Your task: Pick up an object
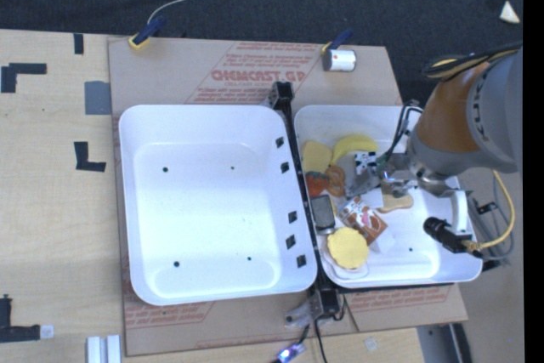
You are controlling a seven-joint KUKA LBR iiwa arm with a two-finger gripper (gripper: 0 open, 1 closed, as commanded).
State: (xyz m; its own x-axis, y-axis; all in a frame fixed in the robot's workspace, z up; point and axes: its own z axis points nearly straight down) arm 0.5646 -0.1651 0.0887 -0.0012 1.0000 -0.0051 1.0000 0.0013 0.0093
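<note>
I see the counter [51,208], pale wood, with a sheet of brown cardboard [255,72] under two white bins. The left bin [204,268] is large and shallow. The right bin [425,268] carries a small pile of objects on its left side. The arm [472,119], grey with an orange band, reaches in from the right and goes down into the right bin. Its tool [374,174] is low over the pile, near the middle of the bin; I cannot tell if it is released or clenched, and I see nothing clearly between it.

In the pile there is a round yellow disc [348,247] at the front, a yellow curved piece [353,146] at the back, a pale yellow block [316,155] beside it, a red and white packet [364,219] just under the tool, and a dark flat object [322,212] touching the bin's left wall. A small white cylinder [342,60] lies on the cardboard behind the bins.
</note>
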